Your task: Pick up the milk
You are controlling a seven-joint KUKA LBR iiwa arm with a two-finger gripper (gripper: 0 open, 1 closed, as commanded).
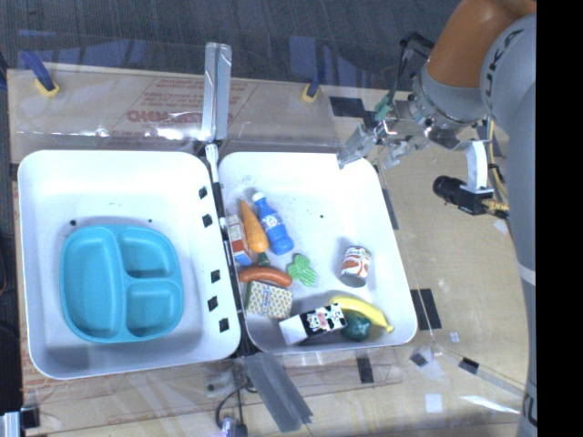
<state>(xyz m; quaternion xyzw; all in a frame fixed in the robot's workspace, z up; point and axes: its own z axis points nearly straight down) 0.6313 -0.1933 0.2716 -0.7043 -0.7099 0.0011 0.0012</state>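
1. Camera view has my claw [364,149] hanging over the far right corner of the right bin [387,244]; its fingers look spread apart, with nothing between them.
2. Lying on its side at that bin's near edge is the milk [312,324], a cow-patterned carton, well apart from my claw.
3. Just beside the carton lie a banana [363,311] and something dark green [357,330].
4. Inside the left bin [36,180] rests a blue divided tray [122,282].

Two bins [301,167], one tray [122,283], nine items.
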